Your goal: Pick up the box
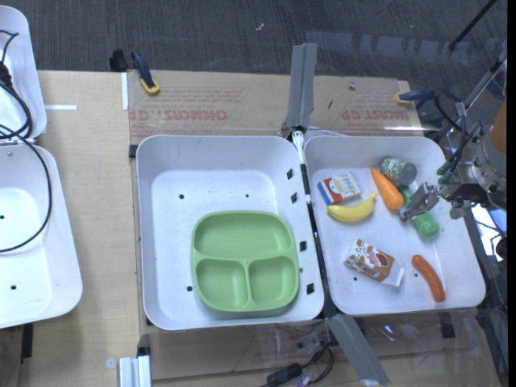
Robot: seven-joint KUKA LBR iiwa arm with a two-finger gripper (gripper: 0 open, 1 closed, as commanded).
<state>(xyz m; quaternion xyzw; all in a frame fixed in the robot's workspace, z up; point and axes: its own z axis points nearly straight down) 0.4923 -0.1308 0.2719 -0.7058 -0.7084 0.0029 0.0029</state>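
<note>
Honestly, nothing's picked up yet. My gripper (419,204) is hanging low over the right side of the right bin (463,293), and from this slanted view I can't tell how it's set, so I won't guess — but there's clearly no box in it. It's sitting right by a green rounded thing (426,226), looks like smooth plastic, and just beside the carrot (387,189), which is a glossy orange cone. There are two candidates for "the box": a small carton (372,263) lying flat and tilted in the lower middle of that bin, brown and white printed card with a pale end, and a smaller red, white and blue box (340,189) up toward the bin's left, touching the banana (353,210) — yellow, curved, toy-plastic sheen. Both are well apart from me, so by my read the whole approach and grasp are still left to do. Also in there: a small can (397,168) with a metal lid near the back, and an orange sausage-shaped piece (428,277) bottom right. The left bin (157,216) has a matte green divided plate (244,260), three compartments.
</note>
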